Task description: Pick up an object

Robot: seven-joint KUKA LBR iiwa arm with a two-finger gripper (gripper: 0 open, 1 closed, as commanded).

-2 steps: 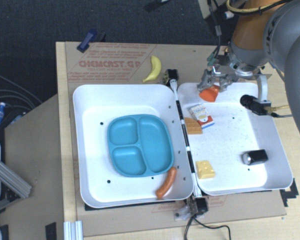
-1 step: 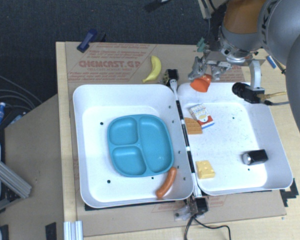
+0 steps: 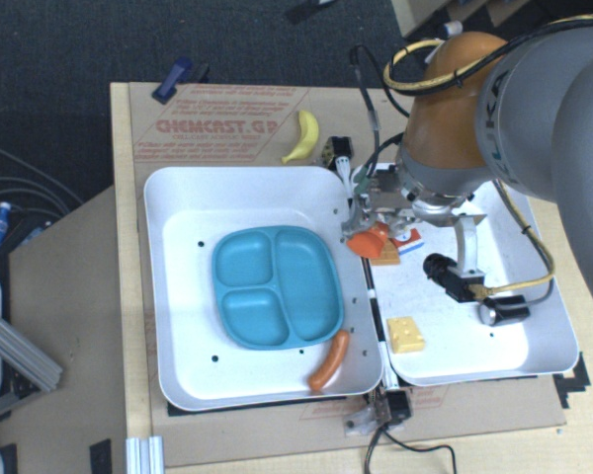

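Of the fingers of the gripper (image 3: 379,223) we cannot tell whether they are spread or pressed together; the wrist body covers them from above. We record the gripper low over the left edge of the right bin (image 3: 474,368), close to the wall where the two bins meet.

An orange object (image 3: 368,242) lies directly at the gripper's lower side, touching it or just short of it; we cannot tell which, nor whether anything is pinched. A paler orange piece (image 3: 387,256) sits against it, and a small red, white and blue item (image 3: 409,246) lies just beside that, toward the bin's middle. A yellow cheese wedge (image 3: 406,334) lies nearer the front of the same bin, well apart from the gripper.

In the left bin (image 3: 178,225) we note a blue divided plate (image 3: 277,286), lying flat near the middle. A sausage (image 3: 328,360) lies at a slant off the plate's front right corner, close to the bin's wall.

Behind the bins, on the brown board (image 3: 217,121) with red lettering, a banana (image 3: 302,136) lies just beyond the left bin's rear rim. A small blue object (image 3: 171,80) rests at the board's far left corner.

The arm (image 3: 539,97) enters from the right, its orange band (image 3: 455,77) above the wrist.
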